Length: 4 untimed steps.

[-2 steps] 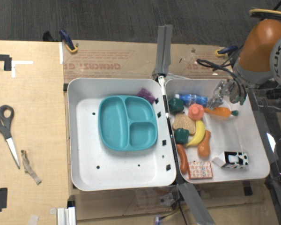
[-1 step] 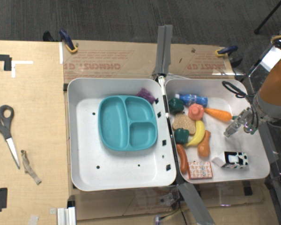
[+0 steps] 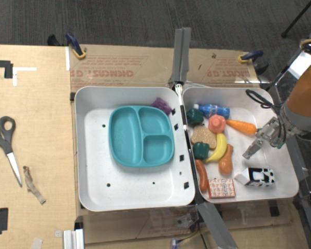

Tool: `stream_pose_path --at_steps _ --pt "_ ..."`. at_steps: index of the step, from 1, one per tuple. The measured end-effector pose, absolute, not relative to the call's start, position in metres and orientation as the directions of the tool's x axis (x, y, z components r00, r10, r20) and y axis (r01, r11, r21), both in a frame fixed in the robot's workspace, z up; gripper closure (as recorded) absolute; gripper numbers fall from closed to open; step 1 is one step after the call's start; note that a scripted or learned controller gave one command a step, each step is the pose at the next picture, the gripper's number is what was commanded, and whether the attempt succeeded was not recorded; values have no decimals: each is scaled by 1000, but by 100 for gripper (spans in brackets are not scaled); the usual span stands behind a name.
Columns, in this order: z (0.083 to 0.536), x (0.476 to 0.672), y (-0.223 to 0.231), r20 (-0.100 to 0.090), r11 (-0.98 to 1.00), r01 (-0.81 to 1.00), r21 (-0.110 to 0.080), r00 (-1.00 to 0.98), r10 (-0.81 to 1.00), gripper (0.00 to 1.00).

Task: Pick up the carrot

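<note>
The carrot [image 3: 241, 126] is orange and lies on its side in the right bin [image 3: 285, 185], pointing right, just right of a pink round fruit [image 3: 216, 123]. My gripper [image 3: 252, 143] hangs over the right bin, slightly right of and below the carrot's tip. It is open, one finger [image 3: 250, 150] slanting down-left and the other close to the carrot's tip. Nothing sits between the fingers.
Around the carrot lie a blue bottle [image 3: 212, 109], a banana [image 3: 218, 148], a bread slice [image 3: 202, 135], green vegetables [image 3: 200, 149], a sausage [image 3: 201, 174], a red-and-white box [image 3: 222, 188] and a cow-patterned carton [image 3: 260, 176]. The left bin [image 3: 93, 191] holds a teal divided plate [image 3: 142, 136] and a purple item [image 3: 162, 105].
</note>
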<state>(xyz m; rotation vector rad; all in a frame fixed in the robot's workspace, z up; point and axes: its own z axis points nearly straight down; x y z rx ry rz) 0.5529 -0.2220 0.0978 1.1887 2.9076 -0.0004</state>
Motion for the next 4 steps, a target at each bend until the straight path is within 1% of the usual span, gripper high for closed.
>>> stream_pose_path --at_steps 1,2,3,4 --pt "93 607 -189 -3 597 802 2 -597 802 0" --pt "87 644 -170 16 537 843 -31 -536 844 0" --pt "89 654 -169 5 304 952 -17 -304 953 0" --pt "92 657 -110 -11 248 969 -7 -248 969 0"
